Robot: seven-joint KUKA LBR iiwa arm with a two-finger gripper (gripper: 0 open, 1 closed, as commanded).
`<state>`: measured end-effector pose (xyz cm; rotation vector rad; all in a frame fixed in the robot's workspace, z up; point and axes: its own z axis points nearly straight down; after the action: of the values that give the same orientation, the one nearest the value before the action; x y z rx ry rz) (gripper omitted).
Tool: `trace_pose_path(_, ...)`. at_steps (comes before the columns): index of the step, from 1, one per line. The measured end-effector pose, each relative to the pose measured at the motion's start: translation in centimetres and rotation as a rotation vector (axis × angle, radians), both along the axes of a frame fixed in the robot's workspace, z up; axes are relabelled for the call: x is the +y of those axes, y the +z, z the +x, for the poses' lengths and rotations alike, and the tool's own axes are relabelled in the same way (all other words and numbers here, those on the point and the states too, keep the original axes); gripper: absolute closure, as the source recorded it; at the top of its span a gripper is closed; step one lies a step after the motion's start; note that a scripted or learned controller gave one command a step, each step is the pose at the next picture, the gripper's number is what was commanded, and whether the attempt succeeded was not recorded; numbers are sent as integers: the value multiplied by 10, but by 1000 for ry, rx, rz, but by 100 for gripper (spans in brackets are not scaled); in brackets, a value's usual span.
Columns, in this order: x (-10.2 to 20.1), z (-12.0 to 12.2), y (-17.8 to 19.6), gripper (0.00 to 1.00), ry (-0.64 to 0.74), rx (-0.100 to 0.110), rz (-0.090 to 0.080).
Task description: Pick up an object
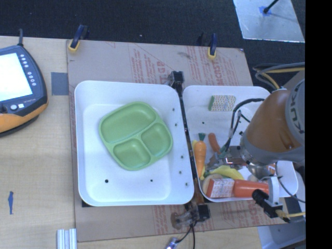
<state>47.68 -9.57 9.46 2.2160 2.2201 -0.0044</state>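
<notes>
The right white plastic bin (pixel 228 95) is covered at three o'clock by the grey arm with orange band (pixel 272 126). The orange-rimmed tablet (pixel 18 90) is cut off at nine o'clock.

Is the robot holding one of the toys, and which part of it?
It cannot be told: the gripper is down among the toys in the right bin, the arm hiding its tips.

One fixed camera looks down from above the bench (pixel 46 154) at a slant, far enough back to take in both white bins: the left bin (pixel 85 139) whole, the right bin (pixel 199 100) partly covered by the arm (pixel 275 128) reaching in from the right.
</notes>
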Motion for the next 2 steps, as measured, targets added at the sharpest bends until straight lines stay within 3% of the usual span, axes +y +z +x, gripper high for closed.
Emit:
trace_pose_path(1,-12,59,-3,0,1,4,6)
trace_pose_path(2,-13,59,7,100,2,7,6)
